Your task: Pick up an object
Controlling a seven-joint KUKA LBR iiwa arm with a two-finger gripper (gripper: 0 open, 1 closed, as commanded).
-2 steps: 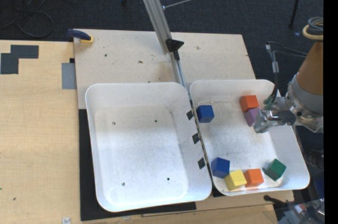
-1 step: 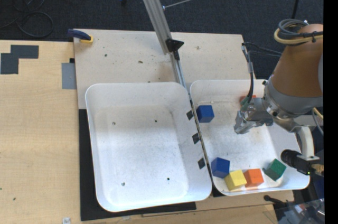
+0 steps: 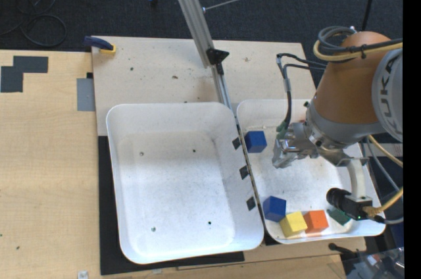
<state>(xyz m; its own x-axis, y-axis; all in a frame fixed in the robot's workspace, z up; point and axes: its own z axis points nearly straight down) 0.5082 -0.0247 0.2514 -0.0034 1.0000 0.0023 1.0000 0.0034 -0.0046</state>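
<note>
the gripper (image 3: 284, 156) hung low in the right bin (image 3: 309, 189), just beside the blue cube (image 3: 255, 141), i could not tell its jaws' state, and it next needed to reach that cube.

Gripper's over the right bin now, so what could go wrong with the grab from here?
1. The gripper hangs over bare floor between the upper blue cube and the lower blue cube; closing here likely catches nothing.
2. The yellow cube and orange cube sit touching, so a grab there may jam.
</note>
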